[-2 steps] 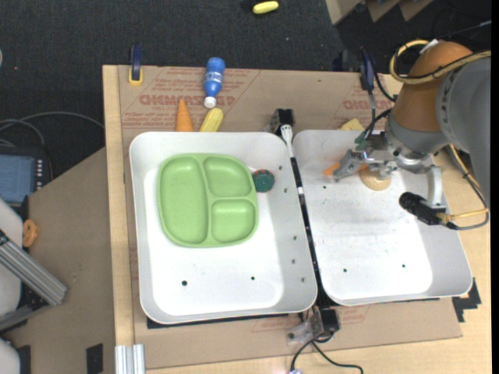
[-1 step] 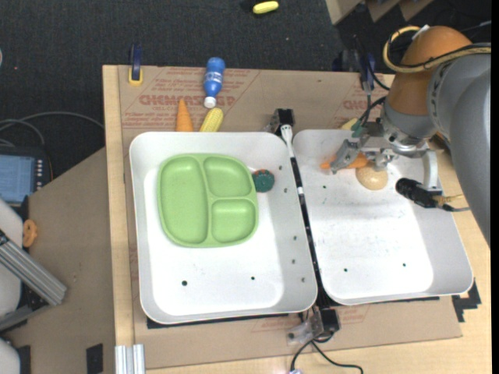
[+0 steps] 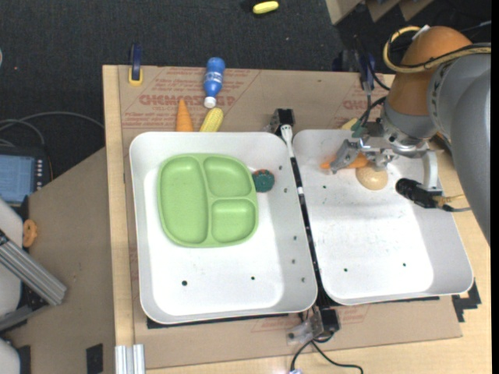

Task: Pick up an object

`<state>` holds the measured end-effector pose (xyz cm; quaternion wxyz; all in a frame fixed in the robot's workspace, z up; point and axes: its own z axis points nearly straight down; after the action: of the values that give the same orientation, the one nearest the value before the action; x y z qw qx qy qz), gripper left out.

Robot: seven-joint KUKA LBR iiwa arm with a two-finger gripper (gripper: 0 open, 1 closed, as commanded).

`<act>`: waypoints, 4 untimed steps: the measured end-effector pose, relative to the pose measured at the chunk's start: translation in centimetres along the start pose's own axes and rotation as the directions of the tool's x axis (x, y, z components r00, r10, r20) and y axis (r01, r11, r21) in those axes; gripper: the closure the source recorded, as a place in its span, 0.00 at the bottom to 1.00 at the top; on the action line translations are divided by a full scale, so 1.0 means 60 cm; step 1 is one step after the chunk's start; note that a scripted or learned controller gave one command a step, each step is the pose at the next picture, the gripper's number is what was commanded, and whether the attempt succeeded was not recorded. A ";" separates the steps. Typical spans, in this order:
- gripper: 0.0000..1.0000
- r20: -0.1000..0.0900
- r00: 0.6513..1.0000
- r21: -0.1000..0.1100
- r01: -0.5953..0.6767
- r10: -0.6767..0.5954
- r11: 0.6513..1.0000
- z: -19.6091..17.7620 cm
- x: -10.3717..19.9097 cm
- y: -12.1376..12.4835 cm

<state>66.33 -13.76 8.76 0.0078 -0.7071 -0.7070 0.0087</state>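
Observation:
In the right bin [image 3: 405, 279], my gripper [image 3: 348, 155] is low over the far left corner. A small orange piece [image 3: 352, 163] lies right at its tip, partly covered by it, and whether it is gripped cannot be made out. A tan rounded object [image 3: 373, 178] rests on the bin floor just to the right of the tip. In the left bin [image 3: 210, 287] lie a green divided plate [image 3: 207, 200] and a small teal ball [image 3: 264, 181] at the plate's right edge.
On the cardboard behind the left bin lie a blue and white bottle [image 3: 213, 81], an orange carrot [image 3: 183, 116] and a yellow corn cob [image 3: 211, 119]. A black clamp [image 3: 284, 120] sits at the far end of the divide between the bins.

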 end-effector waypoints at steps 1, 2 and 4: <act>0.00 0.006 1.000 -0.030 0.001 -0.001 1.000 -0.012 0.049 -0.014; 0.00 0.005 1.000 -0.032 -0.007 0.007 0.999 -0.002 -0.121 -0.101; 1.00 0.001 1.000 -0.029 0.001 -0.001 1.000 -0.017 0.041 -0.027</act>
<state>64.75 -11.27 9.80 -0.0029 -0.7067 -0.7075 -0.0014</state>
